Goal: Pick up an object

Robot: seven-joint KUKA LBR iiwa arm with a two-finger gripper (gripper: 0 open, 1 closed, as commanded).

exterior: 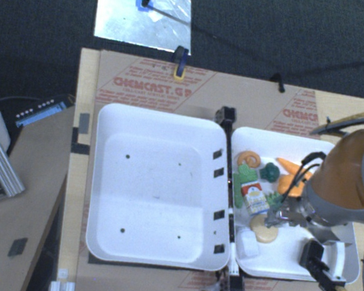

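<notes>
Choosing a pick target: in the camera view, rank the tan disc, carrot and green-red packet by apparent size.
1. Green-red packet, largest.
2. Tan disc and carrot: too close to rank; the arm covers part of the carrot, and the gripper overlaps the disc's edge.

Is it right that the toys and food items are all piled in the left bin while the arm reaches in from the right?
Not quite. The camera view shows the toys lying in the right bin, not the left bin. The arm does reach in from the right.
</notes>
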